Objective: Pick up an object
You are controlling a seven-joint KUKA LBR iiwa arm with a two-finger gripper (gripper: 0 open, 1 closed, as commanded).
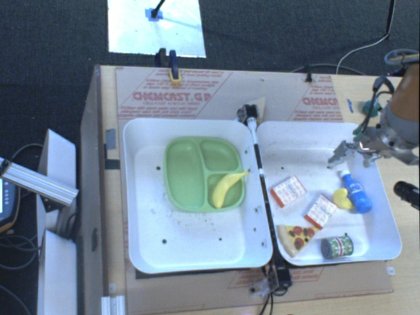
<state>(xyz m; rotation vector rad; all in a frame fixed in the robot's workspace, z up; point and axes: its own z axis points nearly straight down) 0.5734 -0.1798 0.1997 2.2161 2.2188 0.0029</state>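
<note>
The arm (401,113) leans in from the right, and its pincer (350,153) hangs over the back of the right bin (308,136), fingers spread, gripping nothing. Just below it lies a blue bottle (356,192) with a small yellow toy (342,199) touching its left side. Two red-and-white boxes (289,191) lie nearer the middle of that bin, a pizza slice (297,237) and a can (337,246) by its front edge. In the left bin (147,241), a green plate (190,172) carries a banana (225,187) in its lower right compartment, tip poking over the rim.
</note>
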